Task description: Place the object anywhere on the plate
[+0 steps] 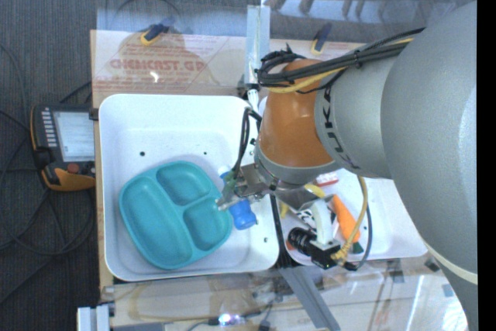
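Note:
A teal plate (pixel 172 215) with three compartments lies in the left bin (pixel 147 124), towards its front. My gripper (pixel 231 195) hangs over the plate's right rim, close to the wall between the two bins. A small blue object (pixel 243 217) sits just below and to the right of the gripper, at the plate's right edge. Whether it rests in the bin or hangs from the gripper is unclear. A bit of green (pixel 229 180) shows at the gripper's upper side. The arm's orange band (pixel 291 128) hides the space behind the gripper.
The right bin (pixel 391 225) holds an orange carrot-like piece (pixel 346 218) and a small white and red item (pixel 327 181), mostly under the arm. A cardboard sheet (pixel 155 70) lies behind the left bin. A handheld controller (pixel 62 143) sits left of the bench.

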